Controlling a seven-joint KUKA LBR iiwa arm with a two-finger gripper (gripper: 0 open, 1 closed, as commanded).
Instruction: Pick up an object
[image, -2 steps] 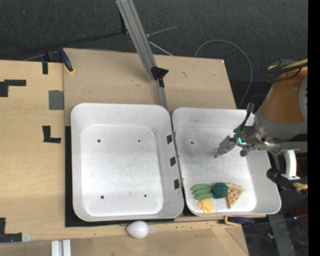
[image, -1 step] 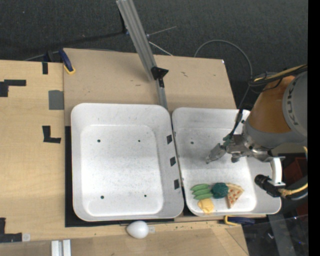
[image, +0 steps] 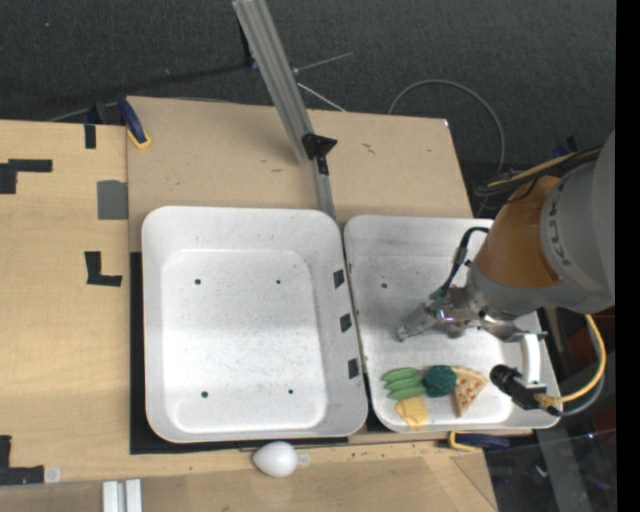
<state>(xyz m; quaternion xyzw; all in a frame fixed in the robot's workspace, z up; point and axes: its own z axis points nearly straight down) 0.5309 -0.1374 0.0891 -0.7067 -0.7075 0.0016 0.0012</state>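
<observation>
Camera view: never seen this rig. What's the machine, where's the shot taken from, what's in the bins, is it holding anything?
This is one picture from a fixed camera above the bench, looking down at a slant. The machine is a KUKA iiwa arm, grey with an orange band above the wrist, reaching in from the right. Its two-finger gripper hangs over the right bin, above bare bin floor, and nothing shows between its fingers.

Two shallow white bins sit side by side. The left bin shows just dark specks. In the right bin's near corner lie four small toys in a cluster: a green ridged piece, a dark green lump, a yellow piece and a pizza-slice-like wedge. A white egg-like object rests on the bench outside the bins.
</observation>
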